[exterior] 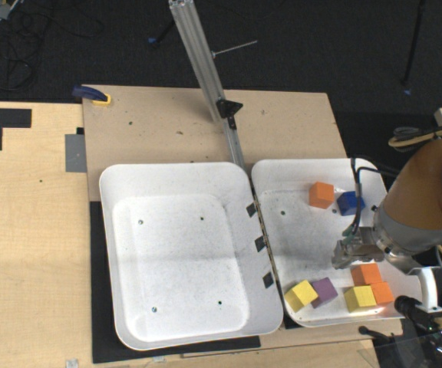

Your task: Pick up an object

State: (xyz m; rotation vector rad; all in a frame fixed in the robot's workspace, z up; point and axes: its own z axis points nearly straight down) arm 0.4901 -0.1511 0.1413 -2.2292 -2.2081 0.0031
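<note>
The right bin [298, 221] holds several small blocks. An orange block [321, 195] and a blue block [348, 202] lie near its back. At the front sit a yellow block [301, 294] touching a purple block [324, 289], and further right an orange block [368, 274], a yellow block [361, 298] and another orange block [381, 292] clustered together. My gripper [350, 253] hangs low over the bin's right middle, just behind the orange block of the cluster. Nothing shows between its fingers.
The left bin [179, 251] lies beside the right one, with black clips along the shared rim. A slanted aluminium bar [202, 56] rises from behind the bins. The arm's orange band [424, 186] overhangs the right bin's right edge.
</note>
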